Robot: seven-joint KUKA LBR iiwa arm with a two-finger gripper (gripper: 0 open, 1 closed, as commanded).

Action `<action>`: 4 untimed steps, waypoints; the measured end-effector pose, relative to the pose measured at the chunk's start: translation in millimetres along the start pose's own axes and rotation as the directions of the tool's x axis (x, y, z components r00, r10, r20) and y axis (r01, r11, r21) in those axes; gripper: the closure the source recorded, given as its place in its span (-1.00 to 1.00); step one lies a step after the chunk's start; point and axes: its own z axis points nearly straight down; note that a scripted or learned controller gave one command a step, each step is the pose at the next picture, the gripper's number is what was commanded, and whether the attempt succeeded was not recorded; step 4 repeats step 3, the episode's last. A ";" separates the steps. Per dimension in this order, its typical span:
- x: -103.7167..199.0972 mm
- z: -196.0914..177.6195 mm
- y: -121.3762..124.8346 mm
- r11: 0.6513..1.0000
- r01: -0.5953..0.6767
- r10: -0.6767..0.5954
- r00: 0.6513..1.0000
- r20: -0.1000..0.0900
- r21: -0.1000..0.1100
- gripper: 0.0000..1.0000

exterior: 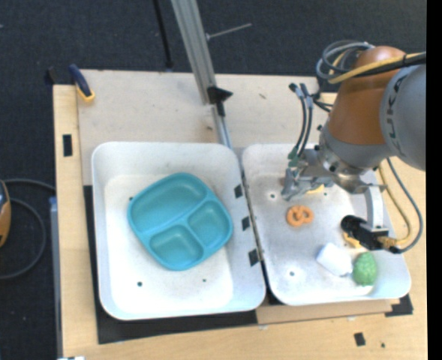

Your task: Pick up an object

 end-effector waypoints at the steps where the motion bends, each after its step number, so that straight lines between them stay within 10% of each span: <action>1: 39.3 0.0 17.1 1.000 -0.001 0.001 1.000 0.000 0.001 1.00; 3: 148.0 2.7 53.2 1.000 -0.001 0.001 1.000 0.001 0.001 1.00; 4: 148.0 2.7 53.2 1.000 -0.001 0.001 1.000 0.001 0.001 1.00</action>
